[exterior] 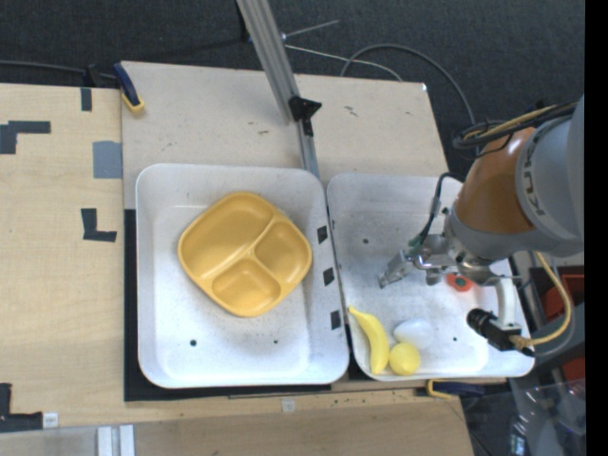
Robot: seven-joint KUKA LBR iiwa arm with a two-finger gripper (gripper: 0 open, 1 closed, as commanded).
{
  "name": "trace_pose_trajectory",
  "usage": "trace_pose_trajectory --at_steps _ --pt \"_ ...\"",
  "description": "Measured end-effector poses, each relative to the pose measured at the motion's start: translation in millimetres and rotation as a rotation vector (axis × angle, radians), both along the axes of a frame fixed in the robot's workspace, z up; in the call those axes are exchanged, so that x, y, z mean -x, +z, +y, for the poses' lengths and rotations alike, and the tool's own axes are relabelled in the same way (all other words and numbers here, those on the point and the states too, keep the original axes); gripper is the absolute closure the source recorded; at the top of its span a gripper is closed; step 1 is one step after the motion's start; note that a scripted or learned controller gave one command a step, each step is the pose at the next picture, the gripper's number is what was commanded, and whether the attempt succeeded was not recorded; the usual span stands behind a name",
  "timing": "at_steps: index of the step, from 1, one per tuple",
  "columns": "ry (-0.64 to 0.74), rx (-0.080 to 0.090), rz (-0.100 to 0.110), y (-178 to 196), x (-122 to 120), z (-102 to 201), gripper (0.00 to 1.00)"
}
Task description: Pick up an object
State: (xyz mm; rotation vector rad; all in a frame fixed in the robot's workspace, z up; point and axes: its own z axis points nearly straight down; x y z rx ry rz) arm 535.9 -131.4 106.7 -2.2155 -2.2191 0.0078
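A yellow banana lies at the near left corner of the right bin. Beside it sit a small yellow round fruit and a pale white object. My gripper hangs over the middle of the right bin, pointing left, above and apart from these objects. Nothing shows between its fingers. A small red-orange thing peeks out beside the wrist. A yellow divided plate rests in the left bin.
A metal pole slants from the top down to the seam between the bins. A cable loops on the bench behind the right bin. The arm covers the right bin's right side.
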Motion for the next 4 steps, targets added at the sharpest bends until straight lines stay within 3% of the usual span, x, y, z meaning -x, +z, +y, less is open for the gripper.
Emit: trace_pose_trajectory --at_steps 1,4 --pt "0.001 -0.001 -0.004 13.2 -1.1 0.6 1.0" --pt "0.0 0.002 -0.012 180.4 4.6 8.4 1.0"
